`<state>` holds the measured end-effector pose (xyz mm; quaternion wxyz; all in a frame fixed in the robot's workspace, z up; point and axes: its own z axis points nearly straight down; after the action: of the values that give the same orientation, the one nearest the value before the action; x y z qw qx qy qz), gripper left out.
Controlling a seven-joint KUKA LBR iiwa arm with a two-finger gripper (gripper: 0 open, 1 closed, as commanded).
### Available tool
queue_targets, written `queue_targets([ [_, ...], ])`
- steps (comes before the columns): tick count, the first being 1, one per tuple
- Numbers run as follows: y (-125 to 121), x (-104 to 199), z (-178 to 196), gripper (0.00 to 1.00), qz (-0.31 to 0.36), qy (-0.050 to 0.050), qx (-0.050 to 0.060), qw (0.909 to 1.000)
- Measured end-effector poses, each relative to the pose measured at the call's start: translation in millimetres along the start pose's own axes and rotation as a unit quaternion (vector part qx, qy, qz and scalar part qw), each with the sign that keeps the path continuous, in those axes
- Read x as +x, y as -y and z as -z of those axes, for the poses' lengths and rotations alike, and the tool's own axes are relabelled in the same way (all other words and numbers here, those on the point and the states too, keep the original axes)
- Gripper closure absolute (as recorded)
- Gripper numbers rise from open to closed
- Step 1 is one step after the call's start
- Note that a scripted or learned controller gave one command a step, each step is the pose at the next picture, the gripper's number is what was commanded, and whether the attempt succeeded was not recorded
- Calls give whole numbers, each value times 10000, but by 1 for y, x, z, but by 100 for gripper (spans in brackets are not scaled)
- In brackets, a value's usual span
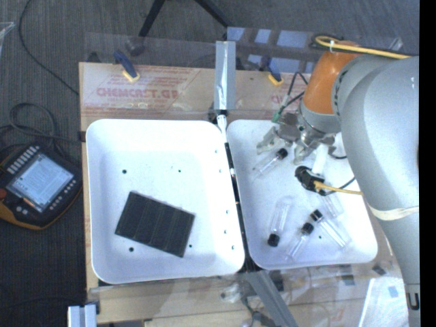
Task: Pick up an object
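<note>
My gripper (283, 147) hangs low over the back of the right bin (252, 203), below the orange band of the arm. Its fingers (266, 142) stand spread apart, open, with nothing held between them. A clear vial with a black cap (270, 161) lies on the bin floor just under and in front of the fingertips, slanted toward the left. Several more clear vials lie nearer the front: one (278, 220) at the middle, one (300, 238) beside it, another (328, 227) to the right.
A flat black ribbed panel (154, 223) lies in the left bin (102, 182). A yellow cable (334, 191) loops off the wrist over the right bin. The grey arm covers that bin's right side. A teach pendant (37, 182) sits off the bench at left.
</note>
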<state>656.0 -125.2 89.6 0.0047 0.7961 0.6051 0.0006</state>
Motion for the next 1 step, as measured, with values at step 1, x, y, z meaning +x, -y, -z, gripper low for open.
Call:
queue_targets([
  [1,-1,1,11,100,11,14,-14,10000],
])
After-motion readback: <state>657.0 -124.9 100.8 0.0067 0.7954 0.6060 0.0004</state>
